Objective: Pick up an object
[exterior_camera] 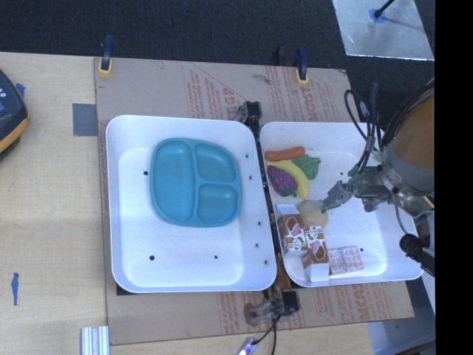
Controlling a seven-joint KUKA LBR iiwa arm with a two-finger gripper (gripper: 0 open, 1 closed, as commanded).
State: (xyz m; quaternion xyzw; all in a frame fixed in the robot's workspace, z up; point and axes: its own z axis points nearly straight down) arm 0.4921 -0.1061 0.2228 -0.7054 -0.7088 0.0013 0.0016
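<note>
Leftward, blue plate [196,182] in left bin [129,272]; right bin [384,268] crowded; gripper [330,200] grip unclear.

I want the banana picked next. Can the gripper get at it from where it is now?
Probably yes. The gripper hovers in the right bin, just right of the banana. The grapes and carrot crowd the banana's far side, so a clean grasp looks tight.

Faint red printing runs across the brown cardboard sheet [185,87] under the bins, at twelve o'clock and six o'clock of them, but its letters are too blurred to read. The small cartons [303,239] carry red-and-white patterns without legible words.
</note>
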